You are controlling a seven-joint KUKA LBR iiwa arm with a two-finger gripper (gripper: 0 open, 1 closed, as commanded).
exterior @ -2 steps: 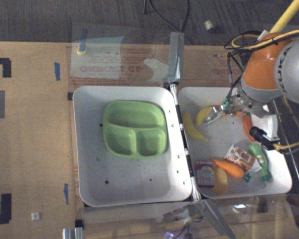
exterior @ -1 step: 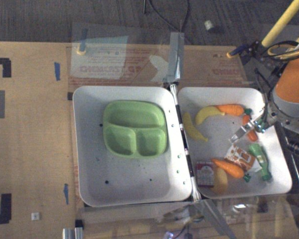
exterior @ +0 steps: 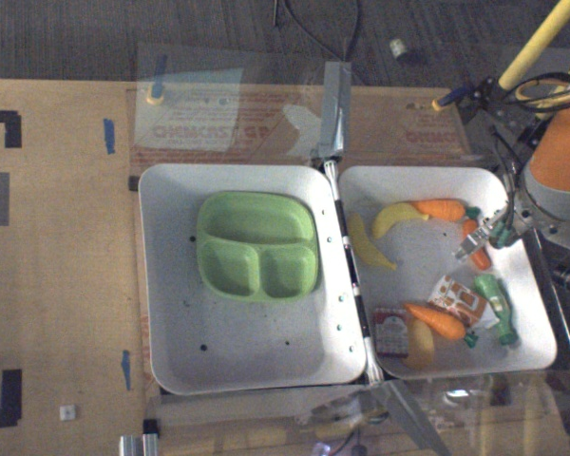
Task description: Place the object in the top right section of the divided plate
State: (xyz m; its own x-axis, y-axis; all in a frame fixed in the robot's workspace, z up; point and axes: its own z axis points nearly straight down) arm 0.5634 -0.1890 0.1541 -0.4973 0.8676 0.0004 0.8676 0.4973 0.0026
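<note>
In the right bin (exterior: 541, 345), your candidate objects lie loose: two bananas, three carrots, a snack packet (exterior: 458, 300) and a green bottle (exterior: 497, 308). The gripper (exterior: 484, 238) hovers at the small carrot (exterior: 477, 247) near the right wall; I cannot tell how wide it stands. Descend squarely over one piece, clear of its neighbours, before carrying it to the green divided plate (exterior: 257, 245) in the left bin (exterior: 228, 350).

Red print on the cardboard sheet (exterior: 209, 126) is unreadable

arm (exterior: 562, 164): cut off right | claw (exterior: 480, 242): blurred, grip unclear
</note>
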